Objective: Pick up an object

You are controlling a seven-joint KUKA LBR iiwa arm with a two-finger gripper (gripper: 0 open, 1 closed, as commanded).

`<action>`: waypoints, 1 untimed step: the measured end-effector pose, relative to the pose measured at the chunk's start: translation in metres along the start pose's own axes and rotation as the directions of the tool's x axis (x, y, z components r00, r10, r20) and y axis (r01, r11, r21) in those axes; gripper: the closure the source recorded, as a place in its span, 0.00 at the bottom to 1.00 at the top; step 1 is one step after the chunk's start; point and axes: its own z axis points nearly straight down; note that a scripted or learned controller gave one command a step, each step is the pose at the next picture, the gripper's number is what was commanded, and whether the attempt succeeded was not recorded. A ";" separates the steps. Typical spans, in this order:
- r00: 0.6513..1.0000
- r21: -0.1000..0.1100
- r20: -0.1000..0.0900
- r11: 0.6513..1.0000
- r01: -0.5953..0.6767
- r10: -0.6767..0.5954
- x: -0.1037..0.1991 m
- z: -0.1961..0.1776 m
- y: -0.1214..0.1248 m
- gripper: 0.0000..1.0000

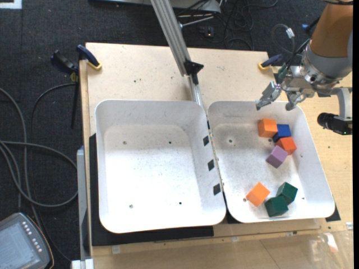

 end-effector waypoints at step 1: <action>1.000 0.000 0.000 1.000 0.000 0.000 0.000 0.000 0.000 0.00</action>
